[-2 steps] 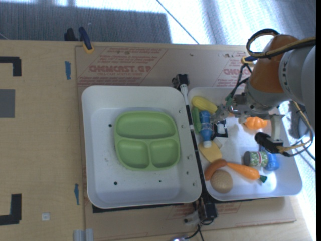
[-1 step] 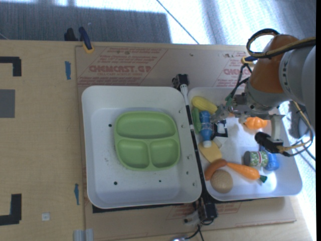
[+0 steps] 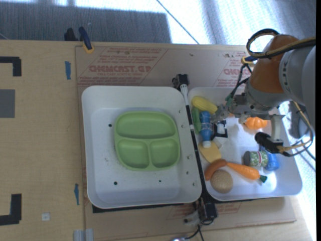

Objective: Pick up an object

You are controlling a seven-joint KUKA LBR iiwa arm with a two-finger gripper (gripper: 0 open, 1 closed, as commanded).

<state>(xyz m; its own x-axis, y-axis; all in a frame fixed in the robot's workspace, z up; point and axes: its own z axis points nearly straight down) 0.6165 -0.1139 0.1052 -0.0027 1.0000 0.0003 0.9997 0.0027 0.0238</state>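
View from above: my gripper [image 3: 220,120] hangs low in the right bin [image 3: 288,185], beside the blue bottle [image 3: 205,120] and yellow banana [image 3: 203,104]; I cannot tell its opening. A carrot [image 3: 242,170] lies nearer the front. The left bin [image 3: 95,149] holds 1 green plate [image 3: 147,139].

Two white bins sit side by side on the bench. The left bin [image 3: 95,149] holds a green divided plate [image 3: 147,139] at its centre. The right bin [image 3: 288,182] is crowded — a banana [image 3: 203,103] at upper left, a blue bottle [image 3: 205,127] just below it, a carrot [image 3: 242,170] lower down, a brown ball [image 3: 221,181] near the front edge and a small can [image 3: 256,158] to the right. The gripper [image 3: 220,122] hangs over that bin's upper part — the arm [image 3: 296,77] enters from the frame's right.
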